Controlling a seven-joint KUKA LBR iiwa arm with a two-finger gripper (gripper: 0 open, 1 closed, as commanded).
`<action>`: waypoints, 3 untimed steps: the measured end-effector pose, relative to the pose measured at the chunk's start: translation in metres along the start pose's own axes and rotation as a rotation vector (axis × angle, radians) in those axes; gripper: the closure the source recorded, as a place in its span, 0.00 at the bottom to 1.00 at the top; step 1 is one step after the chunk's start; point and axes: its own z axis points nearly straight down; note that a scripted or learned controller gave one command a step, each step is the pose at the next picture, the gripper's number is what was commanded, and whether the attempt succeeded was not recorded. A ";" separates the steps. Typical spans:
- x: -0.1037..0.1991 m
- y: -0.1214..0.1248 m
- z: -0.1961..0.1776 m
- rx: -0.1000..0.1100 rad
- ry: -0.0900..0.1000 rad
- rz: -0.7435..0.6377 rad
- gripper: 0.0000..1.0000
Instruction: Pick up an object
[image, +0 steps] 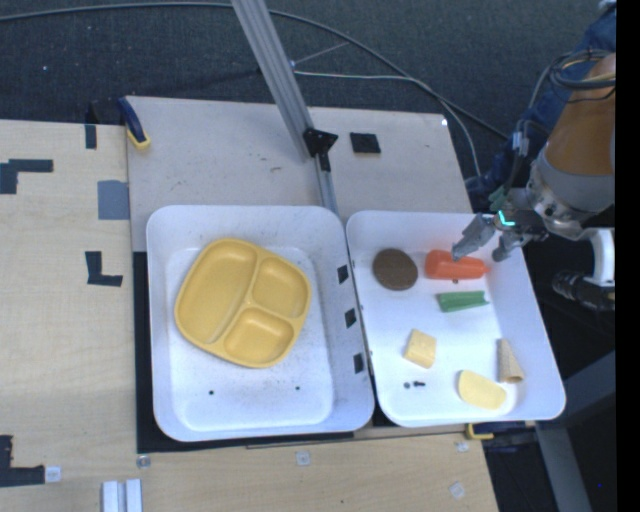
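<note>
Nearest the camera, at the right bin's (540, 340) front edge, lay a yellow wedge (482, 390), well apart from the claw (486, 240). That claw hung with its fingers spread at the bin's far right, just above an orange piece (455, 266). Its long axis ran left to right, so a short descent would likely straddle it.

Far to the left of the gripper (488, 241) we see a yellow plate (243, 300) lying in the left bin (185, 400), with a metal pole (275, 62) up behind it.
</note>
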 end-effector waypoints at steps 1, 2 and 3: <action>0.000 0.001 -0.001 -0.002 0.000 0.000 0.00; 0.003 -0.003 0.063 0.003 0.000 0.000 0.00; 0.013 -0.005 0.113 0.003 0.001 -0.001 0.00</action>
